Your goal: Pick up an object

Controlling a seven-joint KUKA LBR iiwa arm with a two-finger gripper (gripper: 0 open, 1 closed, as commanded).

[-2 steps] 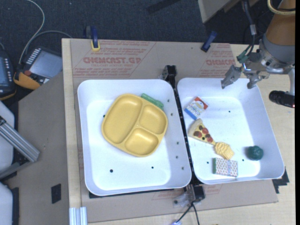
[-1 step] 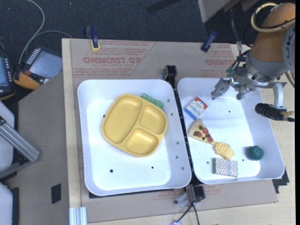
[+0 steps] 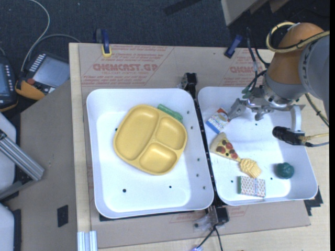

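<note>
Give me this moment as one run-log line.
arm: above right bin | gripper: near small carton | pizza slice: in bin | grasp: none seen

The two bins (image 3: 104,192) are white. The divided plate (image 3: 150,139) is yellow, with a green piece (image 3: 170,112) beside it. The pizza slice (image 3: 224,147) is yellow with red spots. The small ball (image 3: 285,170) is dark green. The tabletop (image 3: 131,64) is light brown with red print.

A green item (image 3: 170,112) was largely hidden beneath the yellow divided plate (image 3: 150,138) at its 1 o'clock edge, so its kind could not be told. The arm (image 3: 296,56) was cut off at the 3 o'clock edge. The gripper (image 3: 259,106) fingers could not be made out.
</note>
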